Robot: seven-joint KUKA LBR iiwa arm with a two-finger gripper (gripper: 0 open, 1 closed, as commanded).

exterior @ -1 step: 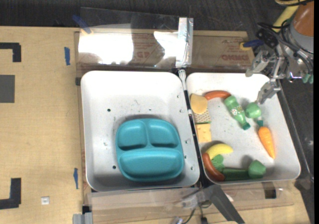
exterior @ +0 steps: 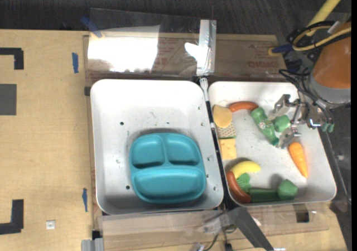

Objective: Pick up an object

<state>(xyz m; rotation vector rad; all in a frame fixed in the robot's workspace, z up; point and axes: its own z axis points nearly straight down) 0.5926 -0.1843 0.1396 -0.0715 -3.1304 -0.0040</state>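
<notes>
My gripper (exterior: 285, 121) is low over the upper right part of the right bin (exterior: 326, 188), open, with one finger (exterior: 283, 103) above and the other below. A green toy vegetable (exterior: 267, 125) lies on the bin floor, and its right end sits between the two fingers. I cannot tell whether they touch it. An orange carrot (exterior: 299, 158) lies just below the gripper. An orange-red toy (exterior: 242, 106) lies to the upper left.
The right bin also holds a tan round piece (exterior: 222, 116), a waffle piece (exterior: 225, 131), a yellow square (exterior: 227, 149), a banana (exterior: 246, 169), a red item (exterior: 236, 186) and a green piece (exterior: 275, 191). A teal divided plate (exterior: 166, 167) sits in the left bin (exterior: 111, 105).
</notes>
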